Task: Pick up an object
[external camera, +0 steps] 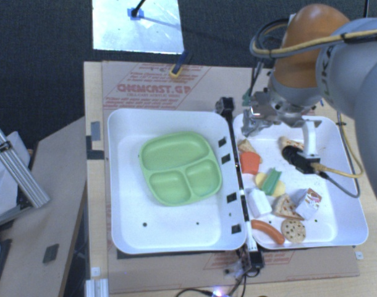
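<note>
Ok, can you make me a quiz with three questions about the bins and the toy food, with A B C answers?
1. Where is the light green plastic divided plate?
A. In the left white bin
B. In the right white bin
C. On the cardboard behind the bins

2. How many compartments does the plate have?
A. One
B. Three
C. Six

3. How is the round tan cookie with dark spots placed?
A. Lifted by the claw
B. Lying on the plate
C. Lying on the bin floor by the red toy sausage

Answers:
1. A, the plate lies in the middle of the left bin.
2. B, one long section sits above two smaller ones.
3. C, the cookie lies flat near the right bin's front edge, just right of the sausage, far from the claw at the bin's back.
</note>
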You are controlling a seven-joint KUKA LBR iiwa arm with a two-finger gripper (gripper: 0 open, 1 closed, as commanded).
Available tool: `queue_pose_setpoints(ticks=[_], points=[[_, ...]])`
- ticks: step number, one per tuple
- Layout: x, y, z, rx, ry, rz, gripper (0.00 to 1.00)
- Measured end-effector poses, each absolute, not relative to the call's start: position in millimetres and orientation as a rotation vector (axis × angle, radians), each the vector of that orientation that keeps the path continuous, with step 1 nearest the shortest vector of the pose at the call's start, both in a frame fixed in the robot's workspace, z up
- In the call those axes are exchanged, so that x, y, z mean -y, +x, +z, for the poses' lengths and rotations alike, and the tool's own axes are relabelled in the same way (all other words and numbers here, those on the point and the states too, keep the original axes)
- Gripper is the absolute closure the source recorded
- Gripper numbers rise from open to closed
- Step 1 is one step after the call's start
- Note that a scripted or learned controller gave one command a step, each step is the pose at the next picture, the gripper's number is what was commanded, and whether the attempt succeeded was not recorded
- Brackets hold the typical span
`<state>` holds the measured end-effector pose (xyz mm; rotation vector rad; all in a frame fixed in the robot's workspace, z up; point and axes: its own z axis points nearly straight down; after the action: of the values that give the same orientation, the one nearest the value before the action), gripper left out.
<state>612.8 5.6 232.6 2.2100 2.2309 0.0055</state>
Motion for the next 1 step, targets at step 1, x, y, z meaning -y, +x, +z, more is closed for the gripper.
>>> queue_pose_setpoints(ticks=[1], points=[[-59.5, 641.5, 233.8, -2.229, 2.21, 0.007, 1.0]])
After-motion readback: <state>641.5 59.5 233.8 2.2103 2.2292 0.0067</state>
